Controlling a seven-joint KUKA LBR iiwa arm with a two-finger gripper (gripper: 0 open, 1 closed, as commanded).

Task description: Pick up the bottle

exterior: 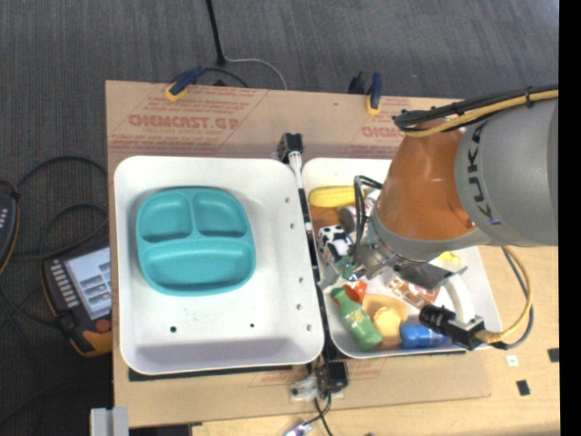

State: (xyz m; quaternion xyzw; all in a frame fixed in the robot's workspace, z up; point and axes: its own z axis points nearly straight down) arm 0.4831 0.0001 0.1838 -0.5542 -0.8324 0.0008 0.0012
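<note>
Reaching into the right bin for the bottle, judging by how low the arm hangs over the clutter.

From the camera view above the worktop, the hand (pixel 377 263) sits deep in the right bin (pixel 481 284), mostly hidden under the orange wrist, so I cannot tell how it is set. The bottle (pixel 357 320), green with a red cap, lies tilted near the bin's front left corner, just beside a yellow piece (pixel 386 320) and a blue toy (pixel 416 336). The left bin (pixel 182 334) carries a teal divided plate (pixel 193 240). To do this well, I would centre over the bottle's body, turn across its narrow width, and descend clear of the neighbours before closing.
</note>
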